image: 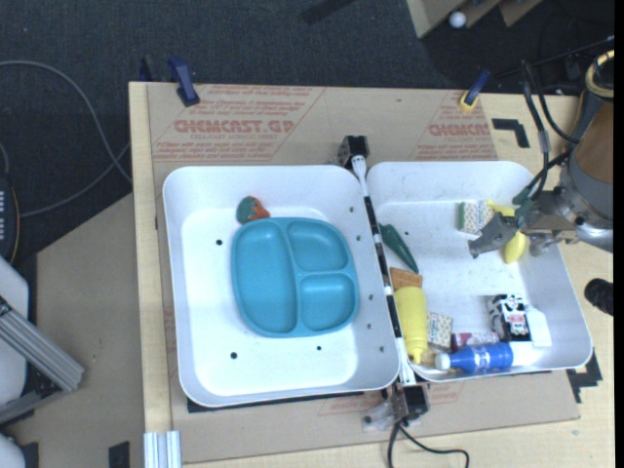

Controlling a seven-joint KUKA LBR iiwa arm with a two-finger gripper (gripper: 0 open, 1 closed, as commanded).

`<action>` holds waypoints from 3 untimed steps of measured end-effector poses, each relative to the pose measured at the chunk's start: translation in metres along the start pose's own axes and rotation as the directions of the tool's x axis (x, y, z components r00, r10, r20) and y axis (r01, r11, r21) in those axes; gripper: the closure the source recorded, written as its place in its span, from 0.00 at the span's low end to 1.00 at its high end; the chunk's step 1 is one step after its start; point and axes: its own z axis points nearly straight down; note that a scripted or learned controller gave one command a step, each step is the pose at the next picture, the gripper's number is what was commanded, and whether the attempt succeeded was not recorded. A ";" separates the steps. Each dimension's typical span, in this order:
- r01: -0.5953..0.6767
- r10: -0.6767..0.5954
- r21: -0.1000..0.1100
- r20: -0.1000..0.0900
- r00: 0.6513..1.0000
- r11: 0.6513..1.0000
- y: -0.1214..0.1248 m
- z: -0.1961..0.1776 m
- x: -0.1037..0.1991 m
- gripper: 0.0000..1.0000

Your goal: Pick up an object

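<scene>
Nearest the lens, the worktop (283, 427) edge carries two white bins side by side. Left bin (195, 359) holds a blue divided plate (292, 276) in its middle, with a small orange-and-green toy (253, 209) touching the plate's upper left rim. Right bin (556, 310) has a green piece (398, 247) and a yellow bottle (411, 320) along its left wall, a blue-and-white tube (483, 360) along the near wall, and a black-and-white item (510, 317) near the right. Above these, the pincer (499, 237) hangs over the bin with a yellow object (514, 247) at its tips; whether its prongs grip it or how wide they stand cannot be told.
</scene>
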 end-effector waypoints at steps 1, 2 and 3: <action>-0.002 0.002 0.003 0.000 1.000 1.000 0.004 0.059 -0.065 0.00; 0.000 0.000 -0.001 0.001 1.000 1.000 -0.026 0.157 -0.089 0.00; -0.001 0.001 -0.004 0.002 1.000 1.000 -0.025 0.147 -0.089 1.00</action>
